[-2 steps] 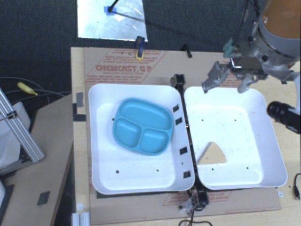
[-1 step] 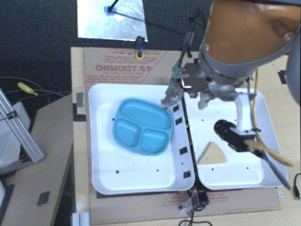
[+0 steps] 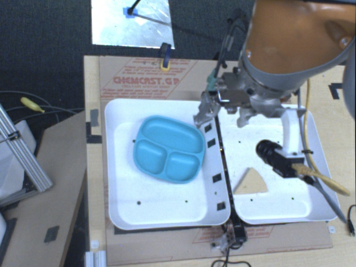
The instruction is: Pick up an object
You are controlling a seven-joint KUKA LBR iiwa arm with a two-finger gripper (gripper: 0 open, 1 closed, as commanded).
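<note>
Looking down past the wrist, I place my pincer [image 3: 214, 111] over the seam where the two white bins meet, near their far end, and I cannot tell from this slant how it is set; nothing shows caught in it. The nearest candidate for the pick, as I judge it, is the blue divided plate [image 3: 168, 149], which lies just below and to the left of the pincer, its upper right rim almost under the tip. The plate's long axis runs slantwise, from up beside the pincer down and away to the left, with one large compartment along its far side and two smaller ones toward me; all three look bare. It rests flat in the left bin [image 3: 119, 204]

On the other side of the pincer, lower and to the right, the right bin [image 3: 278, 210] holds a tan triangular wedge [image 3: 251, 181], flat on the floor, well apart from the pincer. A black cylindrical piece with a white bracket [image 3: 278, 157] sits between the wedge and the arm; whether it belongs to the rig or is loose I cannot say

My reading: the coming move turns on a short shift left and down to reach the plate's thin rim, which looks awkward to pinch. Both bins sit on a cardboard-covered surface [image 3: 150, 77]
</note>
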